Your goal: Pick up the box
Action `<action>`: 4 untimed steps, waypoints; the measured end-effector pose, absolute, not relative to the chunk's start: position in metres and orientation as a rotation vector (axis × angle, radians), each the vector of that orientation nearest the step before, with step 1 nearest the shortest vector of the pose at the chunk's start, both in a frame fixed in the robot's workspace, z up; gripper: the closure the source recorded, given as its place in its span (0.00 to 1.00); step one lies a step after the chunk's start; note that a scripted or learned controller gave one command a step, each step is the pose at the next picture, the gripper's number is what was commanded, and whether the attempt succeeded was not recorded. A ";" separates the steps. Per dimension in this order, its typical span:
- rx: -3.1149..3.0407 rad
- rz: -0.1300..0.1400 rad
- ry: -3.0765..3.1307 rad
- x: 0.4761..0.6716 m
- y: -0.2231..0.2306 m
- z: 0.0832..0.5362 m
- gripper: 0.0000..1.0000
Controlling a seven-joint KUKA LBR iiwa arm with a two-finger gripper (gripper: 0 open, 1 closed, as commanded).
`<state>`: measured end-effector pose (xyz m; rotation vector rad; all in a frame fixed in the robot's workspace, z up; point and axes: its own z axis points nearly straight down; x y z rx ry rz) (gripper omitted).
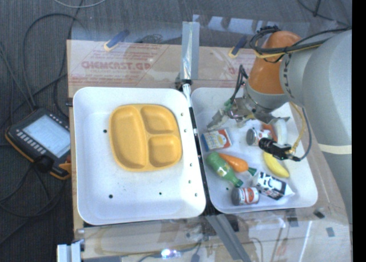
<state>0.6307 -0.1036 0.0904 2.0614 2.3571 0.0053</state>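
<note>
The box, small and orange and white, lies flat near the left wall of the right bin. My gripper hangs just above and behind it, at the bin's upper middle. It is open, with nothing between its fingers. One grey finger slants down-left toward the box's far edge without clearly touching it. The grey arm with its orange band comes in from the upper right.
Crowded around the box are a green bottle, a carrot, a banana, two small cans and a black-and-white carton. The left bin holds a yellow divided tray.
</note>
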 end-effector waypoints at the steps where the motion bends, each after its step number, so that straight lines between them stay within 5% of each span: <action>1: 2.020 0.008 2.395 0.652 -0.103 0.090 0.00; 2: 2.168 0.013 2.259 0.594 -0.103 0.091 0.00; 3: 2.109 0.012 2.305 0.574 -0.099 0.091 0.00; 4: 2.108 0.017 2.307 0.575 -0.097 0.102 1.00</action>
